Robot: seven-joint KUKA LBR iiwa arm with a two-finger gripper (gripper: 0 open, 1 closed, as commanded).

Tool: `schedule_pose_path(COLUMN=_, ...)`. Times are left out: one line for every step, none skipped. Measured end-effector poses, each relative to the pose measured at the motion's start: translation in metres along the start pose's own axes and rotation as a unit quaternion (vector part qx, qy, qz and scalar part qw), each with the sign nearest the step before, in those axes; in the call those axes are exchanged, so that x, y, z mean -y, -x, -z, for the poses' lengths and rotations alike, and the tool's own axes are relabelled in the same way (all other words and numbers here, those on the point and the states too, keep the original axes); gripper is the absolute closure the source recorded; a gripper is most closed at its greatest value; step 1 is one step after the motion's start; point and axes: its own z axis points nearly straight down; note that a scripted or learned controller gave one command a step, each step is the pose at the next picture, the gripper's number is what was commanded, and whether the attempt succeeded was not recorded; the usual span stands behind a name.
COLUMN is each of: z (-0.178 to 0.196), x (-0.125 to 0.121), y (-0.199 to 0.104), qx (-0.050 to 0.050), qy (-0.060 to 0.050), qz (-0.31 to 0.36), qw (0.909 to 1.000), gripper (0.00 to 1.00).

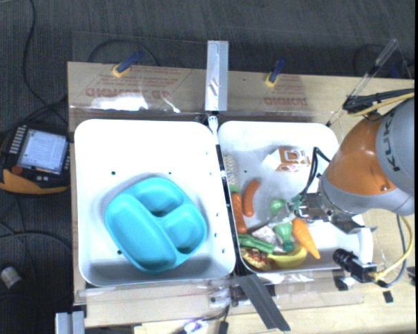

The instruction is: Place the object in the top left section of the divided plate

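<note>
The light blue divided plate [153, 221] lies in the left bin [97, 145], turned at an angle, and its sections hold nothing. My gripper [301, 213] hangs low over the right bin [265, 136], in among a pile of toy food. An orange carrot [307, 239] lies just below the gripper, its top end right at the gripper's tip. I cannot make out whether it is held. Just left of the gripper are a green pepper [277, 205] and a green pear [284, 230].
The right bin also holds a red sausage [249, 195], a second reddish piece [237, 213], green beans [255, 242], a yellow banana [287, 259] and a white packet with orange print [290, 158]. The wall between the bins [221, 186] separates gripper and plate.
</note>
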Motion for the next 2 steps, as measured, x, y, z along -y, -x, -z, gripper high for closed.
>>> schedule_pose_path(z=0.0711, x=-0.0001, y=-0.0854, qx=0.000, qy=-0.005, qz=-0.078, qw=0.9969, gripper=1.00)
schedule_pose_path(z=0.0754, x=0.0000, y=-0.0858, qx=0.001, qy=-0.010, qz=-0.078, qw=0.9969, gripper=1.00)
